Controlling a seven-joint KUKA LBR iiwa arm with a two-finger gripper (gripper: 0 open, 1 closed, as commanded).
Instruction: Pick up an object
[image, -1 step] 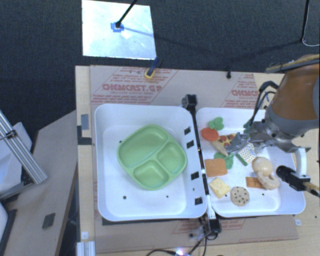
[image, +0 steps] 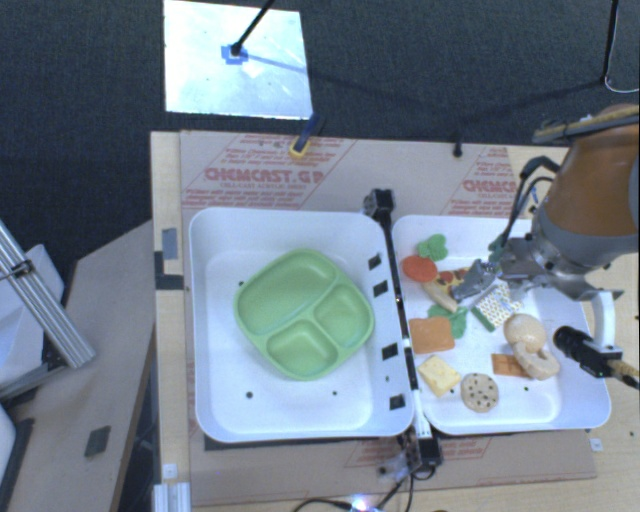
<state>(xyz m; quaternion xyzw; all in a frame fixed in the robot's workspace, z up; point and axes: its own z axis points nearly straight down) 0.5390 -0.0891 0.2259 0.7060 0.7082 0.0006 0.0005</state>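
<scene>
Even, bright overhead light, soft short shadows inside the white bins (image: 290, 225), glare washing out the metal plate (image: 238, 62) at upper left, dark floor (image: 80, 100) underexposed with little detail, overall slightly soft focus, grainy, no obvious edge distortion.

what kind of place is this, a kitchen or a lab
Most likely a robotics lab bench, not a kitchen: a robot arm reaches over two white bins, one holding a green divided plate, the other toy food like a cookie.
</scene>
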